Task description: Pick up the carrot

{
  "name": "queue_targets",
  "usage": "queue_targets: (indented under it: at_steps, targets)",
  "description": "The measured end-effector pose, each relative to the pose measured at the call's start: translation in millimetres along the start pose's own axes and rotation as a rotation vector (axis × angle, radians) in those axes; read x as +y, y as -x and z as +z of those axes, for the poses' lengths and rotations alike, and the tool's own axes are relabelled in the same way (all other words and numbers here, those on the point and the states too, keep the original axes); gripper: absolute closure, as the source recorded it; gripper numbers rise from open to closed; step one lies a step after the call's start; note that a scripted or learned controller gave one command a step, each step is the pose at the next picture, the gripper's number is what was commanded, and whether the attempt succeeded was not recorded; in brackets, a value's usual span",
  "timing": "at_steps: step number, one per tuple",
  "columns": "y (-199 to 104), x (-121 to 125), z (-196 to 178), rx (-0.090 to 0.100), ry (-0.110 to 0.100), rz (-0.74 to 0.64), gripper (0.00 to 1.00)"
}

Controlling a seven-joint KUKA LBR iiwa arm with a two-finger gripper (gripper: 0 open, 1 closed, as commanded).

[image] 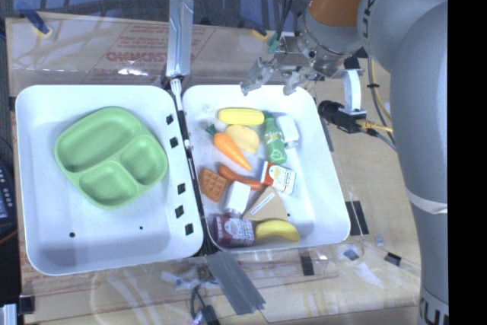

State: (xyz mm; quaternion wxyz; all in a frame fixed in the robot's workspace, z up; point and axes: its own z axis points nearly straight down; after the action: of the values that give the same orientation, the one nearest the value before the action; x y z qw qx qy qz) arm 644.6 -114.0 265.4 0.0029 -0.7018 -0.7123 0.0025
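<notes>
the carrot point(230, 150) is a small orange toy with a green leafy top, lying flat in the right bin's far-left part. it lies at a slant, its green top toward the far left and its pointed tip toward the near right. its far-right side lies against a pale yellow piece, and its tip reaches a red-orange piece on the near side

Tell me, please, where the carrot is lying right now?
The carrot lies in the right bin, toward its upper left, just below the yellow corn and against a pale yellow fruit.
</notes>
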Motion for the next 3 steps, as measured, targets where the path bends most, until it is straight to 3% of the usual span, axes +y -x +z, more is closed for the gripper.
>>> queue_targets:
  at_steps: [1,2,3]
  targets:
    - [19,-2,160,0.0,0.001,-0.163,0.0]
    - [-12,-30,171,-0.004,0.011,-0.138,0.0]
    - [-8,-69,175,0.0,0.003,-0.058,0.0]
